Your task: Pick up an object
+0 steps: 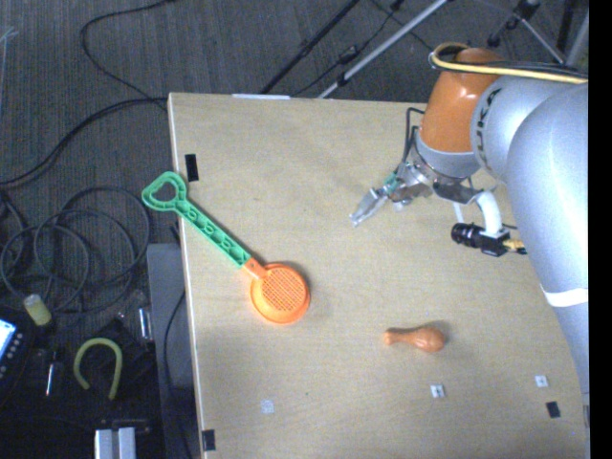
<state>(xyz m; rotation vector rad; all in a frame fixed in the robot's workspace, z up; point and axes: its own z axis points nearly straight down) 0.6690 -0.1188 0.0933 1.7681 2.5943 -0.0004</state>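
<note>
1. We see the gripper (368, 208) at about two o'clock from the middle of the bench, its two thin fingers pointing toward eight o'clock; nothing sits between them, and the tips lie so close together that we read the jaws as closed on nothing, hanging over bare board.
2. Behind the gripper, toward three o'clock, we see the orange band (457, 113) and the bulky grey arm (545, 189); a small black fitting (478, 237) sits just under the wrist.
3. At five o'clock from the gripper, well apart from it, we find a small tan drumstick-shaped toy (418, 338) lying flat, its thick end toward three o'clock.
4. At eight o'clock from the gripper lies a strainer-like toy (239, 256); its round orange head points toward five o'clock, its green handle runs up toward ten o'clock with the loop end overhanging the bench (287, 142) edge.
5. Past the bench at nine o'clock, dark cables (67, 247) coil on the floor.
</note>
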